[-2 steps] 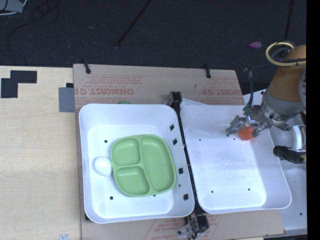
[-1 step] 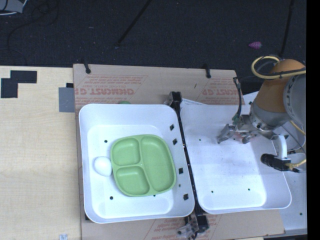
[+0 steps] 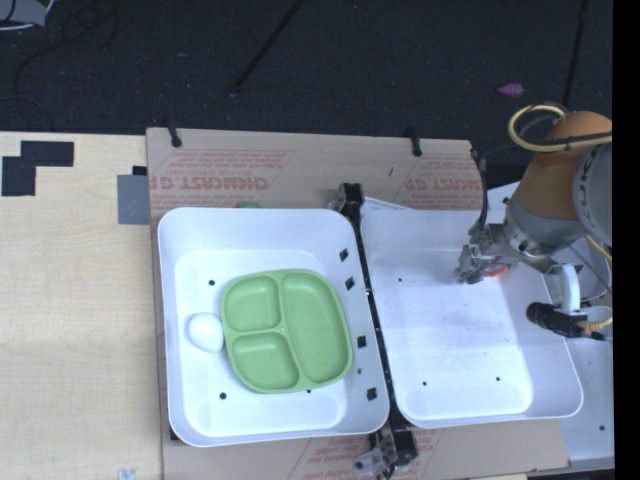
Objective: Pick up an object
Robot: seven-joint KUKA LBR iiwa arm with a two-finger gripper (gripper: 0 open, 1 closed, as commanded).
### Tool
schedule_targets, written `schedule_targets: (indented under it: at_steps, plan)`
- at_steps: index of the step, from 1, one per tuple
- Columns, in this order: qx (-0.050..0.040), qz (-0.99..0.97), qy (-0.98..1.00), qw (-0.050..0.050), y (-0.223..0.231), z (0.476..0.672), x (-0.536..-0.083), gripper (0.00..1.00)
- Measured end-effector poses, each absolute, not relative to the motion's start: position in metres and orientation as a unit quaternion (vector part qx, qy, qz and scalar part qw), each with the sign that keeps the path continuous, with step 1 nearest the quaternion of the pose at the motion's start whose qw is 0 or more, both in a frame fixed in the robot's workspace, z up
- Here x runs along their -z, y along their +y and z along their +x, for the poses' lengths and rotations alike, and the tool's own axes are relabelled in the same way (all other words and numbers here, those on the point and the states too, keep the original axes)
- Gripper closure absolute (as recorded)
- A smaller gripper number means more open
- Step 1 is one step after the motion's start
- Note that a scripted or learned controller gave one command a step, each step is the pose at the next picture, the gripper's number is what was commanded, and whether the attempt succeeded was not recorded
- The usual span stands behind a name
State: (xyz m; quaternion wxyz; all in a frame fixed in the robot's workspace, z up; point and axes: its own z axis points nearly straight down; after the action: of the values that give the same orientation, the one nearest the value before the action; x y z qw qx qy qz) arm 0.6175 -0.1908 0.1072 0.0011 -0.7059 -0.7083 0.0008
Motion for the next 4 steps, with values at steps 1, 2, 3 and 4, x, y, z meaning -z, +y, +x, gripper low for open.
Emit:
schedule_targets:
  at_steps: [1,2,3,4]
  plan:
    - [0.001,-0.707,-0.708,-0.002,-0.189,0.615,-0.17,1.0]
    - [0.0008,-0.707,-0.708,-0.002,-0.19,0.616,-0.223,1.0]
    - [-0.0002,-0.706,-0.708,0.002,-0.148,0.609,-0.224,1.0]
    - [-0.0008,-0.706,-0.709,0.003,-0.096,0.594,-0.215,1.0]
